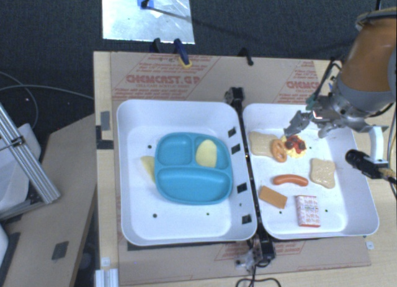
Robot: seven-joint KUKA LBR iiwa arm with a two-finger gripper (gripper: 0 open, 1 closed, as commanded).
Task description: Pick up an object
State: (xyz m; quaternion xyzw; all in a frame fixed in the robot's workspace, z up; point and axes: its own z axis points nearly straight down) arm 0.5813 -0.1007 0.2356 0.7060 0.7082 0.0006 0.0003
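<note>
My gripper hangs over the back of the right bin, its two fingers spread apart and open with nothing between them. Just below its left finger lies a small red and yellow food piece, beside an orange ring-shaped piece and a pale bread slice. Further forward in the same bin lie a sausage, a tan toast piece, an orange block and a pink carton.
The left bin holds a blue divided plate with a yellow oval item in one compartment, and a pale yellow piece at the plate's left edge. A black divider separates the bins. The arm's orange band is at the upper right.
</note>
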